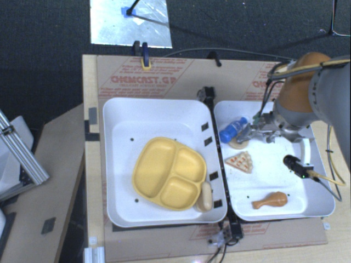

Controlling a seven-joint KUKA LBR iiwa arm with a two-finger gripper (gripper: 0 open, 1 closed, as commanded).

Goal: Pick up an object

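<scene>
The right bin [318,201] holds a blue bottle [232,129] lying at its far left, with a round tan piece [238,143] just in front of it. A pizza slice [240,162] lies nearer the middle, and a brown drumstick [270,200] rests near the front wall. My gripper [248,134] is low in the right bin, right beside the bottle and above the tan piece. I see nothing held in it.
In the left bin [120,147] sits a yellow divided tray [169,173] with a beige roll [205,196] against its right corner. The arm's grey body and orange band [299,86] hang over the right bin's far right. A black cable part [296,166] sticks out there.
</scene>
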